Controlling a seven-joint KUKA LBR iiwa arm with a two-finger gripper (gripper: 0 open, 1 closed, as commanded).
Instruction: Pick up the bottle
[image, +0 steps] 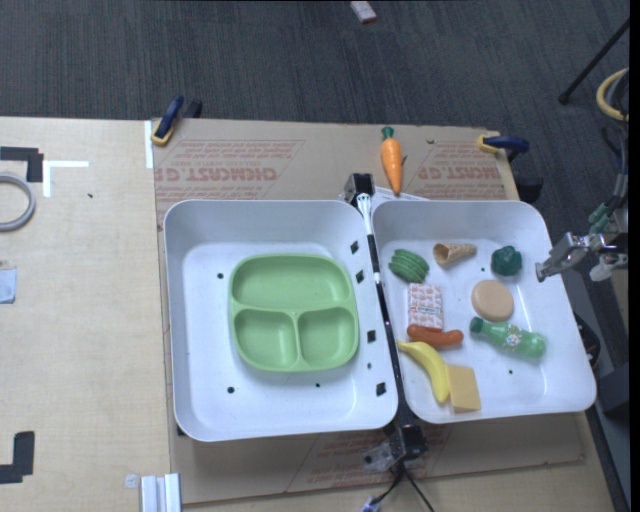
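The bottle (508, 338) is green with a pale label. It lies on its side in the right part of the right bin (560, 385), cap end pointing left, just below a round tan bun (492, 299). My gripper (562, 257) is a small metallic piece at the right bin's right rim. It sits up and to the right of the bottle, apart from it, with nothing visibly held.
The right bin also holds a green vegetable (408, 264), a cone (453, 252), a dark green piece (506, 260), a red-white packet (424, 300), a sausage (435, 336), a banana (428, 366) and cheese (462, 388). A green divided plate (295, 312) sits in the left bin. A carrot (390, 160) lies behind the bins.
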